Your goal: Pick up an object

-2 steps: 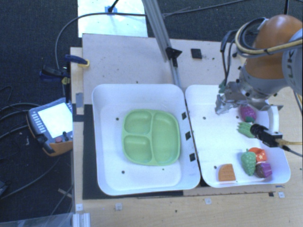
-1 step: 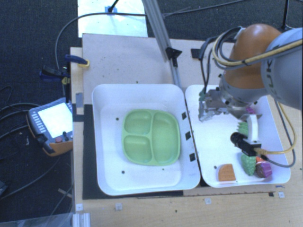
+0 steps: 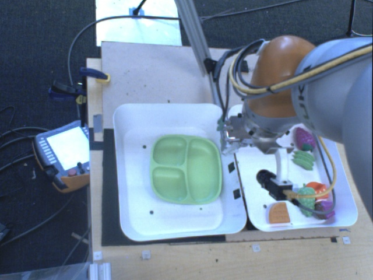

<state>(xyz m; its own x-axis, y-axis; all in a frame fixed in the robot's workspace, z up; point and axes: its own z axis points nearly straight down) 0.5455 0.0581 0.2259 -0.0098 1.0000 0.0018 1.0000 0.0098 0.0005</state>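
Grip state hidden under grey arm [image 3: 332, 92], cannot tell; crowded plastic toys [image 3: 312, 197] in right white bin [image 3: 256, 209] risk mis-grab.

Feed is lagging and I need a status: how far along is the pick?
Done: nothing looks picked yet. The orange square, green toy and magenta toy all lie in the right bin. In hand: the tool sits at that bin's edge, beside the left bin with the green tray; I see nothing held. Left: grasping and lifting an object.
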